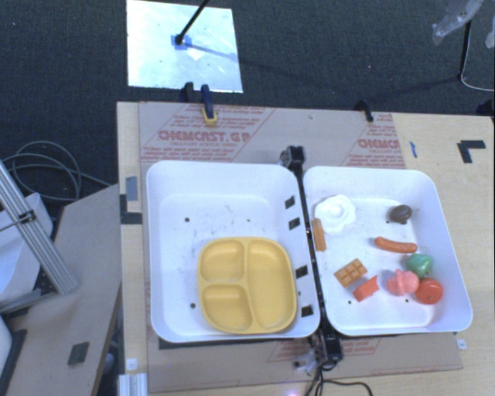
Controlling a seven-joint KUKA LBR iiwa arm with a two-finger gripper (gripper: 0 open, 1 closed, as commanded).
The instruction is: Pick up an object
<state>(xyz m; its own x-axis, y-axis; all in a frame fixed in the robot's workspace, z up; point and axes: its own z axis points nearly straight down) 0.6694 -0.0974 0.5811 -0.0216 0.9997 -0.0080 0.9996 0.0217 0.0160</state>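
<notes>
At the upper right of the frame we see a pale, blurred gripper high over the dark floor, well apart from both bins; we cannot tell whether it is open or closed, and nothing is visibly in its grasp.

The objects for picking all lie in the right bin, lower right of centre. Nearest its top edge we see a white egg-shaped toy and, to the right, a small brown piece. Below them lies a sausage, and an orange stick rests against the bin's left wall. Along the lower part we see a waffle, a red-orange wedge, a pink toy, a green toy and a red tomato, the last three clustered close together.

In the left bin, a yellow divided tray sits in the lower right corner. Both bins stand on a board marked in red print.
</notes>
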